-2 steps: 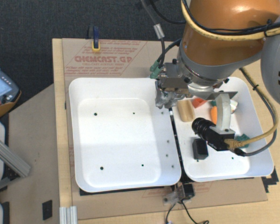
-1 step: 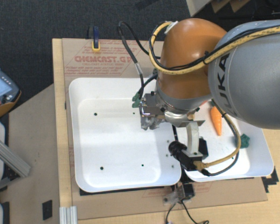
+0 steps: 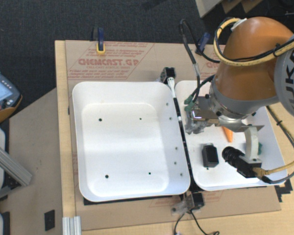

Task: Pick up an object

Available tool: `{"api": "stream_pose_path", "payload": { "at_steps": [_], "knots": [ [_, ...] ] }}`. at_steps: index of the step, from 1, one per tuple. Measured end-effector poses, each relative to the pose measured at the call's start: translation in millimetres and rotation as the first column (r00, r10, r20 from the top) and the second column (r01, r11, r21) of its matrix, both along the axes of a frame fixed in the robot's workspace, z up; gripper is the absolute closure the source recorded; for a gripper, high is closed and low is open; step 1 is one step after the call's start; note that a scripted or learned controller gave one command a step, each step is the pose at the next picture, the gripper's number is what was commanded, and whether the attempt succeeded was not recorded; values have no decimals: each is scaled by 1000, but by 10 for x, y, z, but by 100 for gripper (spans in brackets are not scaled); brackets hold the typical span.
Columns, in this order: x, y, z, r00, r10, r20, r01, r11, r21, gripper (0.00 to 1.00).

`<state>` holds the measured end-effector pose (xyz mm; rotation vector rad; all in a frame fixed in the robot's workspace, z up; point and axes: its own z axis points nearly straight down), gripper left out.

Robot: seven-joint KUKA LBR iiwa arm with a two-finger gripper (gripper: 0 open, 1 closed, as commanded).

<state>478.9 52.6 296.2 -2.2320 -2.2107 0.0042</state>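
Gripper [image 3: 192,124] hangs low over the right bin [image 3: 220,179], close to that bin's left wall and about halfway along it. Its metal parts are crowded under the wrist and partly in shadow, so I cannot tell whether it is spread or closed. Above it, the grey arm [image 3: 250,53] with its broad orange band covers the far half of the right bin, reaching in from the bin's right side.

Two loose things lie on the right bin's floor. A black block [image 3: 209,156], squat and roughly rectangular, lies flat in the near half of the right bin, nearer its left wall than its right. It is apart from the gripper, on its near side. A small orange piece [image 3: 228,134] lies slanted near the middle of the right bin, its far end hidden under the wrist; what it is cannot be made out. The two are near each other but not touching.

Against the right bin's left wall sits the left bin [image 3: 122,146], white, with a few small dark dots on its floor. Both rest on a cardboard sheet [image 3: 112,58] with red lettering, off beyond the right bin's far-left corner. A black clamp [image 3: 167,75] sits at the right bin's far-left corner and a second black clamp [image 3: 195,200] at its near-left corner. A blue and yellow clamp [image 3: 100,39] grips the cardboard's far edge, well left of the right bin.
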Motion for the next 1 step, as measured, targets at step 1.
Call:
{"api": "stream_pose_path", "payload": {
  "at_steps": [1],
  "knots": [
    [67, 482, 449, 1000, 15, 8, -15, 1000, 4, 100]
  ]
}}
